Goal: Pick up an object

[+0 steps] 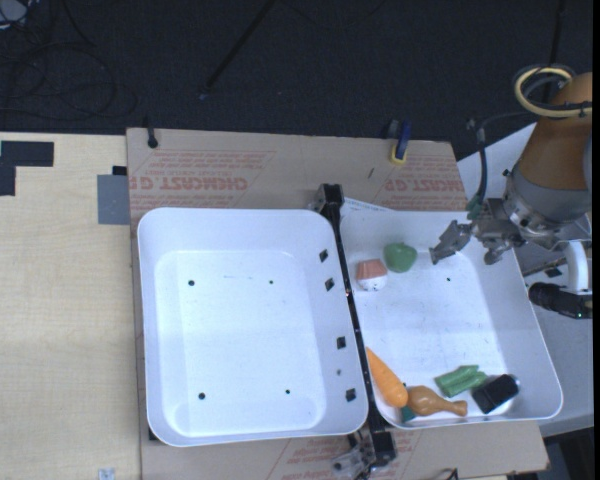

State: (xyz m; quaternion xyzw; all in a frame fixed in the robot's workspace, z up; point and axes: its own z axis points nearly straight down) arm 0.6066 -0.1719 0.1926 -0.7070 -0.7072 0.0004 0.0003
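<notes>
The right bin (525,313) holds several small objects. A green rounded piece (401,257) and a pink-and-white piece (371,272) lie near its far left corner. Along its near edge lie an orange carrot (386,376), a tan gourd-shaped piece (435,402), a green piece (458,379) and a black block (495,393). My gripper (467,241) hangs over the bin's far right side, about a hand's width right of the green rounded piece. Its two fingers stand apart with nothing between them.
The left bin (150,298) sits beside the right one, joined by a black divider strip (345,308). Both rest on a cardboard sheet (270,168). A blue-and-yellow clip (400,144) sits on the cardboard's far edge. The arm's grey and orange body (555,158) fills the upper right.
</notes>
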